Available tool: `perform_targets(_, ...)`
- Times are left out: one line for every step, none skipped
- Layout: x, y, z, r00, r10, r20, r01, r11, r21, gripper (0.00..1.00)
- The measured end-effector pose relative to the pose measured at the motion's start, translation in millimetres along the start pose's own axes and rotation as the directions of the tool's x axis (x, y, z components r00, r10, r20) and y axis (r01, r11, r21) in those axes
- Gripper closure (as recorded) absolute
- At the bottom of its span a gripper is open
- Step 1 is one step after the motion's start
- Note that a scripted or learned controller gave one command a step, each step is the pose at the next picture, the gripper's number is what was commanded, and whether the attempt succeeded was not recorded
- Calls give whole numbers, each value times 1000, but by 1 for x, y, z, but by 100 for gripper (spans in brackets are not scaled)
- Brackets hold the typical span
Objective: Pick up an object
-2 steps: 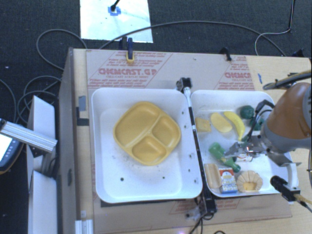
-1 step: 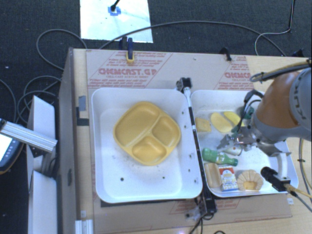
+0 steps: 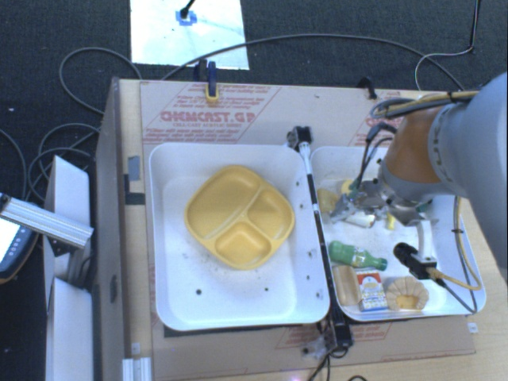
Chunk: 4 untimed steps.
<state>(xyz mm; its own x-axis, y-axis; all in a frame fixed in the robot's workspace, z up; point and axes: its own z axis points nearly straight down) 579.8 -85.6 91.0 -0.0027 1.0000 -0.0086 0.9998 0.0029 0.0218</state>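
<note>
Objects lie in the right bin (image 3: 470, 288): nearest the front edge are a small box (image 3: 371, 290) and a tan piece (image 3: 406, 293), and just behind them a green bottle (image 3: 356, 255). Farther back, the gripper (image 3: 355, 205) reaches low into this bin; if it grips something, I cannot tell. The left bin (image 3: 171, 292) holds a yellow divided plate (image 3: 240, 215).

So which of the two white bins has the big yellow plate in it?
The left bin holds the yellow divided plate. The right bin holds small things instead, like the green bottle, and the gripper is over it.
</note>
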Motion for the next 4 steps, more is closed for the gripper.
perform_targets(-32,80,10,1000,2,-12,-2,999,35,0)
perform_targets(-32,83,-2,1000,-5,-6,6,1000,21,100)
perform_targets(-32,83,-2,1000,-5,-6,5,1000,21,0)
perform_targets(-32,84,-13,1000,-11,-5,11,1000,18,100)
